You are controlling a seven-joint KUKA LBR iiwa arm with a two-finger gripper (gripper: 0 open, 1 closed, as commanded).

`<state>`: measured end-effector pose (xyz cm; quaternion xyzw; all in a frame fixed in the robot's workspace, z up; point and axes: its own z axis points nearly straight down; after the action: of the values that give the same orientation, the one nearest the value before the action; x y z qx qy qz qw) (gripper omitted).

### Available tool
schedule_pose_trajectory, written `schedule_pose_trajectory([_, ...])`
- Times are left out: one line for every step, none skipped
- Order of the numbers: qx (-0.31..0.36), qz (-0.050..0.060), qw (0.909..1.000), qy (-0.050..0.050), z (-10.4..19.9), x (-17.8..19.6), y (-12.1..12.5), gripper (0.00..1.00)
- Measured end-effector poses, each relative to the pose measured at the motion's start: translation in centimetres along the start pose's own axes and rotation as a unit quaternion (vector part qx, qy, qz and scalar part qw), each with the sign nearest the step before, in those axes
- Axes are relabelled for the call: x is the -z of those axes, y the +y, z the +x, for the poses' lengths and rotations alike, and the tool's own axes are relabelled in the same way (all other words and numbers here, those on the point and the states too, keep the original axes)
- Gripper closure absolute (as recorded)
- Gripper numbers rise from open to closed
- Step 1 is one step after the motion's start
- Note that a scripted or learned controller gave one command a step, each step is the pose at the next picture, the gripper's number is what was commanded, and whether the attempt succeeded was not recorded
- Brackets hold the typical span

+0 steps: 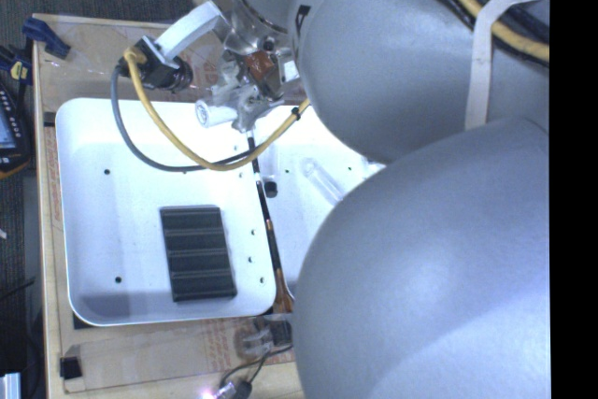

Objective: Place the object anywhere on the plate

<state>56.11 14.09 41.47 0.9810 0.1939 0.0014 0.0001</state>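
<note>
No readable text from my seat.
I can make out no label, brand, number or sign anywhere around the left bin (79, 201).

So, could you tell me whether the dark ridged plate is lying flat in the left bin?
Flat: the dark ridged plate rests with its full ribbed top facing up on the floor of the left bin, nothing on it.

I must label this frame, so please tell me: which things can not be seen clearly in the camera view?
- Right bin: mostly covered by the grey arm; only its left strip shows.
- Gripper: finger state unclear among the wrist hardware and cables.
- A pale, see-through shape in the right bin: too faint to identify.
- Dark ribbed plate in the left bin: fully visible.
</note>
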Motion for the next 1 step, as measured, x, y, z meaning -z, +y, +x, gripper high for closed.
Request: schedule_pose_trajectory([0.030, 0.002, 0.9995, -0.005, -7.07, -11.10, -1.18, 1.00])
